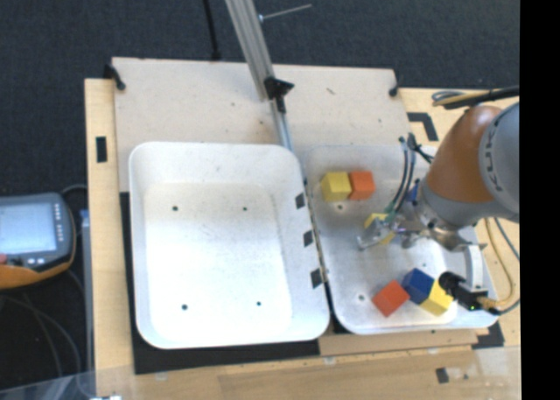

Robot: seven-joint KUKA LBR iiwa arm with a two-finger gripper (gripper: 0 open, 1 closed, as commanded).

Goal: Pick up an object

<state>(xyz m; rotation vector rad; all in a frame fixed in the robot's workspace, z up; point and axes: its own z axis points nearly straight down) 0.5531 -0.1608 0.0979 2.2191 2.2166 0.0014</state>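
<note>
Over the right bin (350, 302), at about 3 o'clock in the view, the grey arm (477, 171) with its orange band reaches in from the right edge. Its gripper (378, 234) hangs near the bin's middle; how far it is open cannot be told, as the tip is small and blurred among cables, and no block can be seen in its grasp. Two blocks sit touching at the bin's 11 o'clock: a yellow block (335, 185) with an orange block (362, 184) on its right, both just above the gripper. Three more cluster at the bin's 5 o'clock: a red block (390, 298), a blue block (419, 285) just beside it at its 2 o'clock, and a second yellow block (437, 303) touching the blue one's lower right. The left bin (219, 245) lies alongside on the table (201, 96). A metal post (249, 31) slants up from between the bins toward 12 o'clock. A handheld screen unit (31, 236) rests off the table at 9 o'clock.
</note>
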